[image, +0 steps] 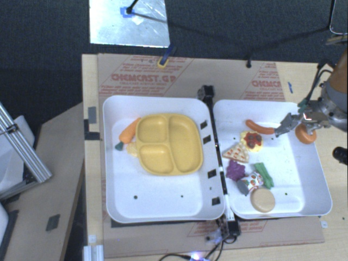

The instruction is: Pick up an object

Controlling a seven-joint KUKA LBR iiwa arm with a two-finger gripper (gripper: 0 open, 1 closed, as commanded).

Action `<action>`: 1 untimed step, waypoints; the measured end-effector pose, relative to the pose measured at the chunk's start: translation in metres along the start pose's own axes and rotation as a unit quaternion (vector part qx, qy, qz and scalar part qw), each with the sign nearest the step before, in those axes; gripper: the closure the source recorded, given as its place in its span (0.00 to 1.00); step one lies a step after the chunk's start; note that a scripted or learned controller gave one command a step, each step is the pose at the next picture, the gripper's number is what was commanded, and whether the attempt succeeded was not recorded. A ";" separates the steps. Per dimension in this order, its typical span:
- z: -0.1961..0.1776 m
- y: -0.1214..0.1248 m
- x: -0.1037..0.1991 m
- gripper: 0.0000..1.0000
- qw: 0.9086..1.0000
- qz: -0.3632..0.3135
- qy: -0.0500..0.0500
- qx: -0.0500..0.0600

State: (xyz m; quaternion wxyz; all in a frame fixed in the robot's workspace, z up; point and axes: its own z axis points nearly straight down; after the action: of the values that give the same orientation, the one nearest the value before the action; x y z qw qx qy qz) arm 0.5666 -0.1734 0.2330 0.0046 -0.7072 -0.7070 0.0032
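Nothing lifted yet; whole pick left to do. Tool (288, 125) hovering at the 2 o'clock corner of the right bin (310, 170), state impossible to tell. Nearest candidates: sausage (260, 127) toward 9 o'clock of the tool, orange round piece (306, 135) at its 4 o'clock. Clustered toward 7 o'clock: pizza slice (237, 153), purple piece (235, 170), green piece (263, 174), beige disc (263, 200). Left bin (117, 200) carrying yellow tray (166, 144) and carrot (129, 130). Tight cluster likely hampering a clean grasp; sausage lying freer.
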 end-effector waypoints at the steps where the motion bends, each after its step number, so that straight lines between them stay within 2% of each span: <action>1: -0.008 0.002 0.001 0.00 1.000 -0.002 -0.001 -0.006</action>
State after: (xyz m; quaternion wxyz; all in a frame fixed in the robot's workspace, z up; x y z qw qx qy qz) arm 0.5687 -0.1727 0.2405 -0.0004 -0.7062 -0.7080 -0.0002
